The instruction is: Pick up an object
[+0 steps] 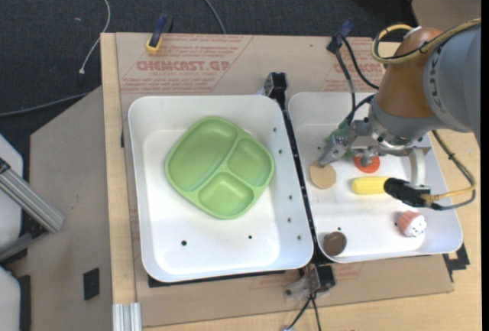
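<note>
In right bin [451, 234]: tool [334, 154] above tan disc [323, 177]; grip state unclear; yellow piece [368, 185] near.

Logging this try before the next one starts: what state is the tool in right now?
Tool: cannot be told. It hangs low in the right bin, just above the tan disc.

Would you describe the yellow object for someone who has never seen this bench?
Find the right bin, the one the arm reaches into. Near its middle, just below the gripper, lies the yellow object, oblong and on its side. Its neighbours are a tan disc and an orange piece.
</note>
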Action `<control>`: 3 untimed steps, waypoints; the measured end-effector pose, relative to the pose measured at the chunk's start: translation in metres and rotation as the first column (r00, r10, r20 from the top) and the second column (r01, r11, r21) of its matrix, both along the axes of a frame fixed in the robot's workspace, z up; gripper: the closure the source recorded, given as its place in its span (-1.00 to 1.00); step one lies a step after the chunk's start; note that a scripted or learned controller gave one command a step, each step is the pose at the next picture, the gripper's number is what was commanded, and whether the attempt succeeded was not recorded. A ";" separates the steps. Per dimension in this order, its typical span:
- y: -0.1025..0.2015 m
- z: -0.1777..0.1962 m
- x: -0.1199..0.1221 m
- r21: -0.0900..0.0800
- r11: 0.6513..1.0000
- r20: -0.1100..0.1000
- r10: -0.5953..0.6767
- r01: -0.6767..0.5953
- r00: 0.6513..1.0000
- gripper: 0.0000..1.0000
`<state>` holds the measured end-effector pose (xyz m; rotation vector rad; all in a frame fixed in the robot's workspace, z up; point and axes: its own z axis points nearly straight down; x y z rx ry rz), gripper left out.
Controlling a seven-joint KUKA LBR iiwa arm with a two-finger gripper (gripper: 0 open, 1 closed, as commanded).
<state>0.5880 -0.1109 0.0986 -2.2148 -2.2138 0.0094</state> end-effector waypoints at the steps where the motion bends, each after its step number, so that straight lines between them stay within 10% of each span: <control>1: -0.001 -0.009 0.004 -0.004 1.000 0.019 -0.001 0.001 1.000 -1.00; 2: 0.000 0.001 0.005 -0.003 1.000 0.021 -0.001 0.001 1.000 1.00; 3: 0.001 0.063 0.002 -0.004 1.000 0.016 0.002 -0.002 1.000 1.00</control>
